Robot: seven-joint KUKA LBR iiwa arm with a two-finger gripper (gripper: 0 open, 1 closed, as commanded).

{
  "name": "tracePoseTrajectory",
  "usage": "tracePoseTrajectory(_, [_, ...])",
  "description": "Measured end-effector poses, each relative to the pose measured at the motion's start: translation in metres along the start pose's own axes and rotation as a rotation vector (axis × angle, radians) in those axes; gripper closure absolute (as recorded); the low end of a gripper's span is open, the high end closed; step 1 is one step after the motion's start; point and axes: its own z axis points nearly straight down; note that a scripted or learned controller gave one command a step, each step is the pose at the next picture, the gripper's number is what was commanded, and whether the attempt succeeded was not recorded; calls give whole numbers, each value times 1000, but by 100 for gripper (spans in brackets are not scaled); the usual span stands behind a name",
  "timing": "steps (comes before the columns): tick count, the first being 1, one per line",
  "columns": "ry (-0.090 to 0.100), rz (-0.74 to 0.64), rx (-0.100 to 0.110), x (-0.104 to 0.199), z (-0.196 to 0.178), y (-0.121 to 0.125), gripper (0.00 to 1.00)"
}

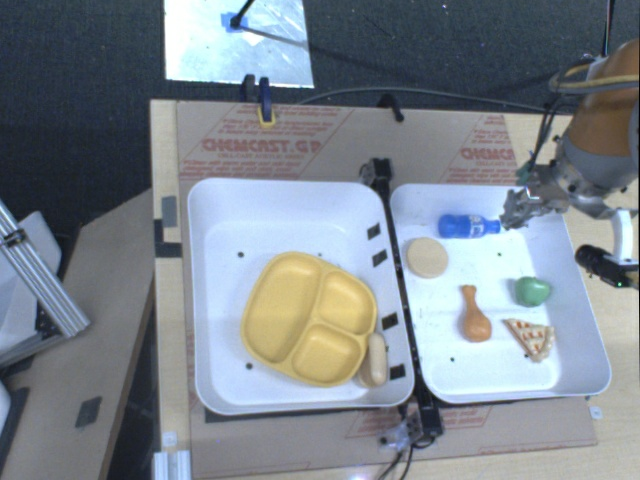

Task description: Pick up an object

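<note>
In the right bin (580,368) lie a blue bottle (466,226), a round tan cookie (427,258), an orange drumstick (474,315), a green lump (533,291) and a waffle-patterned pizza slice (530,337). My gripper (519,211) hangs over the bin's far right part, right at the bottle's white cap end. The arm's grey wrist and orange band rise behind it at the view's right edge. Nothing shows between the fingertips.
The left bin (215,268) holds a yellow divided tray (308,316) with a tan bread roll (375,358) leaning at its near right corner. Black clips join the bins along the middle seam (390,268). A cable crosses the bench behind the bins.
</note>
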Motion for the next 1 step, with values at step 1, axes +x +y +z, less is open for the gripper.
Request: tracePoseTrajectory(1, [-1,0,-2,-2,-64,-2,100])
